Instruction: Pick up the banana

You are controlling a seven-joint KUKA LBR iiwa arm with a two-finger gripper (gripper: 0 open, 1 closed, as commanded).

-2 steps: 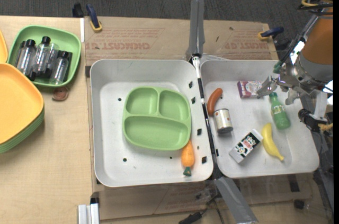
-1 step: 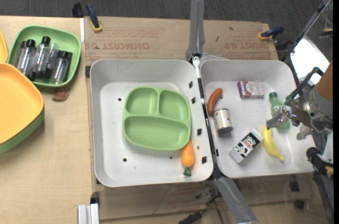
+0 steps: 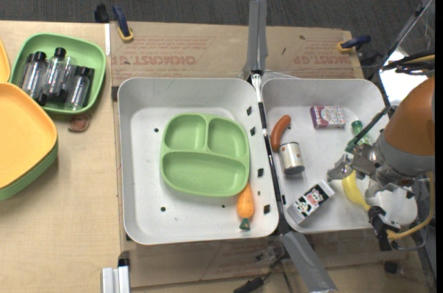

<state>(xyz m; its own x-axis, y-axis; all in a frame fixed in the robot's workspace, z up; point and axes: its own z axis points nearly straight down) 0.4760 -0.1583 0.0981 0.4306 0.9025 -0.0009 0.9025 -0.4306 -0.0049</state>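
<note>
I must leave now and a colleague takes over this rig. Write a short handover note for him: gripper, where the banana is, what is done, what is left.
Gripper: low in the right bin, directly over the banana; whether its fingers are open or shut cannot be told.
Banana: near the right bin's right wall, partly under the gripper, apparently resting on the bin floor.
Nearby: milk carton to its left, metal can further left.
Done: the arm is at the banana.
Left: confirm a grasp, then lift the banana.
</note>
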